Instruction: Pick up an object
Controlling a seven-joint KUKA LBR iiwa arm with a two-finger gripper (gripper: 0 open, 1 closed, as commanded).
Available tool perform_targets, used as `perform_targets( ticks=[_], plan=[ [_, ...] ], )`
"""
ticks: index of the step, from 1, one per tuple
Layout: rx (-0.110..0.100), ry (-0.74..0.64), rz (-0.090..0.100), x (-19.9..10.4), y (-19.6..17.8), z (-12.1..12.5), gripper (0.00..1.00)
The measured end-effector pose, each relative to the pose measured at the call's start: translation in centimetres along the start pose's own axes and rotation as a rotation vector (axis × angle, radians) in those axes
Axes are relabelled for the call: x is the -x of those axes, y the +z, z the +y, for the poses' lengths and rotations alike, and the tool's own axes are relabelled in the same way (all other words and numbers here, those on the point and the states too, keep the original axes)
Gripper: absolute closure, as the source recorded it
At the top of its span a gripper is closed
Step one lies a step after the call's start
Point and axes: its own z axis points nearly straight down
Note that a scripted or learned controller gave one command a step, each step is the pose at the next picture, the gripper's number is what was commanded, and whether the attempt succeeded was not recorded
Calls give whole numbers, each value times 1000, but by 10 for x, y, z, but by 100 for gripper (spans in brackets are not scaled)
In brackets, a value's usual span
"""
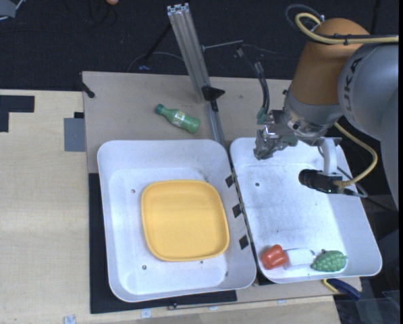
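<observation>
Claw [265,147] hangs over right bin's [289,201] far edge, holding nothing

Your arm [363,66] comes in from the frame's right edge and fills the upper right. The grey link sits furthest right, near the edge. The orange band [326,59] lies left of it, rounded and facing up toward the camera. Yellow and dark cables loop over the band's top and trail down the right side. Below the band, the grey wrist narrows and points down and to the left. The gripper [265,147] hangs at its end, right of frame centre, tips aimed downward. You can't judge the finger spacing from this angle; the tips blur into one dark cluster.
</observation>
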Motion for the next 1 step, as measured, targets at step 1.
perform_targets(
  ticks=[1],
  plan=[
    [-2, 0, 0, -50, 8, -6, 100]
  ],
)
